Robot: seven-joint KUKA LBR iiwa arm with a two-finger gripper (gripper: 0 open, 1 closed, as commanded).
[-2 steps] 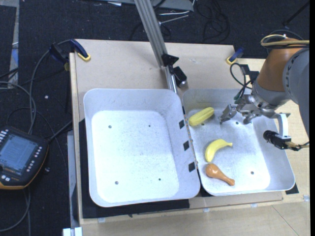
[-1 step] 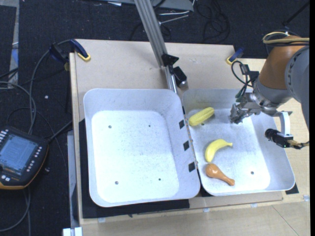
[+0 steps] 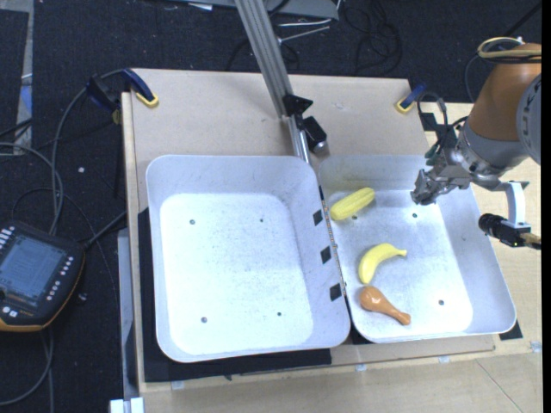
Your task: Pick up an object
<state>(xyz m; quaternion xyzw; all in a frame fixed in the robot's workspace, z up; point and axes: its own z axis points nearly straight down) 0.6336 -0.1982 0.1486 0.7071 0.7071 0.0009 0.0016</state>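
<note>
In the right bin (image 3: 482, 274) lie three toy foods. A yellow corn cob (image 3: 353, 203) rests near the bin's back left. A yellow banana (image 3: 379, 260) lies in the middle, and an orange drumstick-shaped piece (image 3: 383, 305) sits near the front. My gripper (image 3: 425, 193) hangs over the bin's back right part, to the right of the corn cob and apart from it. Nothing shows between its fingers.
The left bin (image 3: 172, 188) stands beside the right one, with small black clips along the shared rim (image 3: 327, 252). A slanted metal pole (image 3: 271, 54) with a black bracket rises behind the bins. Clamps sit at the bench's back corners.
</note>
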